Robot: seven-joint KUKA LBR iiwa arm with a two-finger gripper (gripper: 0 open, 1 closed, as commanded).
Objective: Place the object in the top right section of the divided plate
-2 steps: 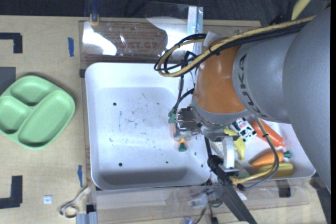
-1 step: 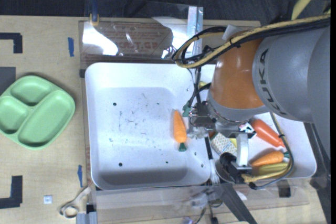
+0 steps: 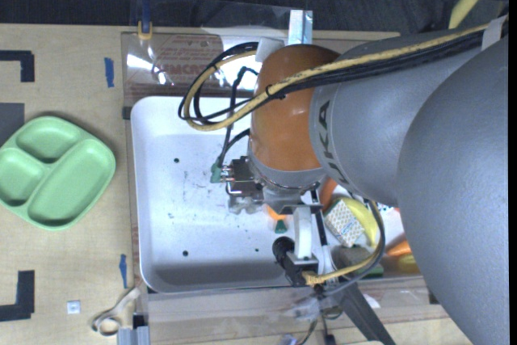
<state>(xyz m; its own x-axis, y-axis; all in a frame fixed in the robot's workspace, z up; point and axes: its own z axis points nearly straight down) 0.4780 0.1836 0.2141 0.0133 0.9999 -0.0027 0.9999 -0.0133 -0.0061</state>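
Item: pale green three-section moulded plastic plate (image 3: pixel 55 171), smooth and round-cornered, lying on the wooden bench (image 3: pixel 81 44), left of and apart from the shallow glossy white bin (image 3: pixel 174 198).

Item: grey arm with orange band (image 3: pixel 283 109), over the bin. We cannot tell whether its claw (image 3: pixel 242 191) is open or closed.

Item: pale checked block (image 3: pixel 343 220), touching a yellow curved piece (image 3: pixel 370 224), right of the claw and under the arm.
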